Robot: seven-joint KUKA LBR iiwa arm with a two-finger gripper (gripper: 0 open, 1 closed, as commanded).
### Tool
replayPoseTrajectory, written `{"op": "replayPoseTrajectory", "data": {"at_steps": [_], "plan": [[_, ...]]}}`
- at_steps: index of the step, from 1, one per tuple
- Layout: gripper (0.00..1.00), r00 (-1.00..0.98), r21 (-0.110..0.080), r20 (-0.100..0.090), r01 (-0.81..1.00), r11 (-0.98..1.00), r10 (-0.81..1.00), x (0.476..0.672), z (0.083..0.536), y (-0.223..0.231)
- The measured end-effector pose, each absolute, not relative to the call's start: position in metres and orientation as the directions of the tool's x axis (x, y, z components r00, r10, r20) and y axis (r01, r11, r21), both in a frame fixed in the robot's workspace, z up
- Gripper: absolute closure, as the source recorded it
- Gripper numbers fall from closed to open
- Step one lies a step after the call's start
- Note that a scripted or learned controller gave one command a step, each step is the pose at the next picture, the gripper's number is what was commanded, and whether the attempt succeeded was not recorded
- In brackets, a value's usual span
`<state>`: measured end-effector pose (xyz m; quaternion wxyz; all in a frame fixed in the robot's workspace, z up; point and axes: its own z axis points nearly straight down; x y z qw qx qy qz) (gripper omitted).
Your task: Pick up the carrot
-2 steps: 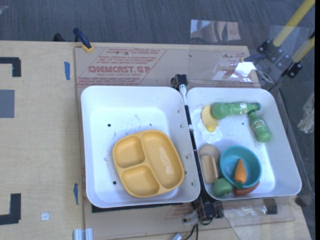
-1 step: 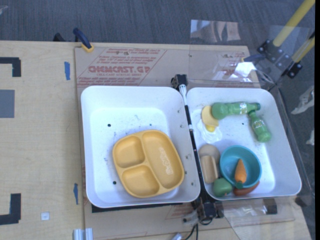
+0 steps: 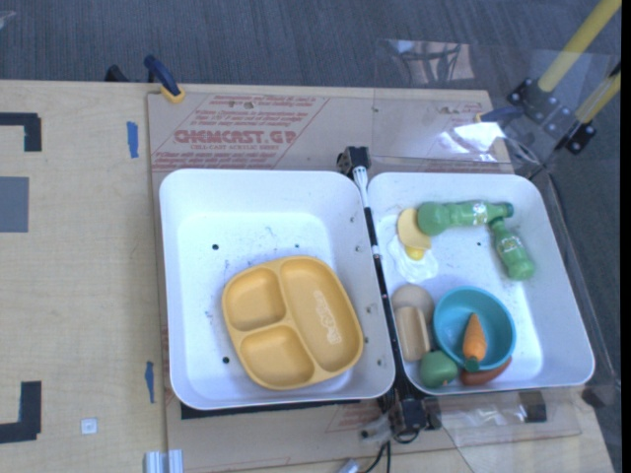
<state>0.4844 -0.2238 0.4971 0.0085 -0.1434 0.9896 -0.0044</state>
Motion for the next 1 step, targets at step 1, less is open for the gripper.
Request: {"op": "replayPoseTrajectory", "data": {"at_steps": [1], "plan": [[0.00,-0.816,0.001,-0.003,-0.578,0.816,-0.578,0.4946,0.3724,-0.1929]]}}
